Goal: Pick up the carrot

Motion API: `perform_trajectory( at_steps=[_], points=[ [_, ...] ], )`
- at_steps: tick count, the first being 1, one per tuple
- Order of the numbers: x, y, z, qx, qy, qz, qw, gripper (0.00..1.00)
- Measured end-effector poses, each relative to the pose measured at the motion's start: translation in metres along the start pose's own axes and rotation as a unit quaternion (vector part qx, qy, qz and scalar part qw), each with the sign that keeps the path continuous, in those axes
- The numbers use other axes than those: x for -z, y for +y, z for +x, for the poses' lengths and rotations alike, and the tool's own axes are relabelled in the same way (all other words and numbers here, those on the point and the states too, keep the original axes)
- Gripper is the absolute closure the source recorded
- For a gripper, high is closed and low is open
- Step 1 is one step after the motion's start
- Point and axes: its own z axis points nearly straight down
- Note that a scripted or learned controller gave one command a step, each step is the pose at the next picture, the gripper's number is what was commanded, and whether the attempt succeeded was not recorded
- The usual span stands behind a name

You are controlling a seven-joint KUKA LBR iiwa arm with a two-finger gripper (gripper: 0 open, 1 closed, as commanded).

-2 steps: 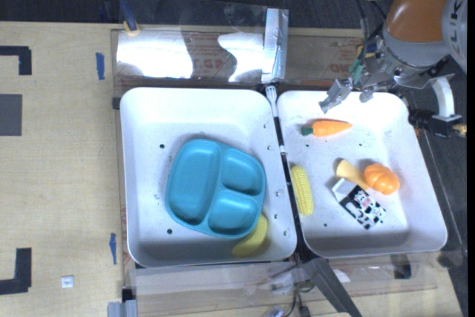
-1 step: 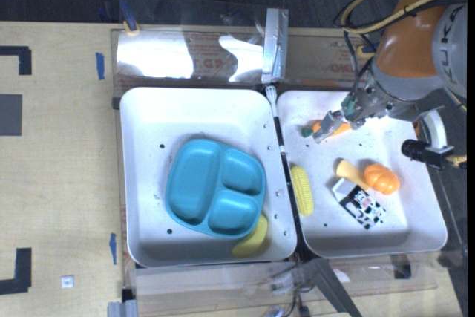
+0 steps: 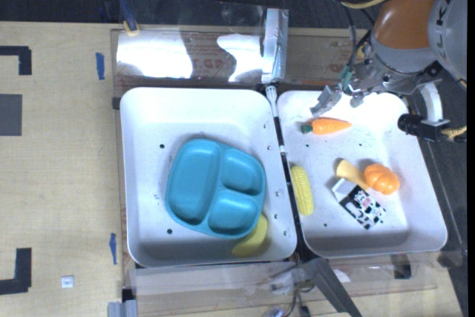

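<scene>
The carrot [image 3: 330, 126], orange with a small green top pointing left, lies on its side at the far left of the right bin [image 3: 423, 215]. My gripper [image 3: 341, 97] hangs just behind and above it, reaching in from the right under the grey and orange wrist. Its two fingers [image 3: 325, 101] stand apart, open, with nothing between them. The carrot lies free on the bin floor, a little in front of the fingertips.
Also in the right bin are a corn cob [image 3: 300, 189] by the left wall, an orange and yellow toy fruit [image 3: 375, 177], and a black-and-white patterned box [image 3: 362, 206]. The left bin [image 3: 141, 122] holds a blue divided plate [image 3: 215, 185] and a yellow piece [image 3: 254, 237] at its front corner.
</scene>
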Motion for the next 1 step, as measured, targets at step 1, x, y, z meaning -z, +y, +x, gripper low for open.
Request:
perform_trajectory(
  at_steps=[1],
  points=[
    [-0.0670, -0.0252, -0.0260, 0.113, 0.003, 0.004, 0.9936, 0.00]
  ],
)
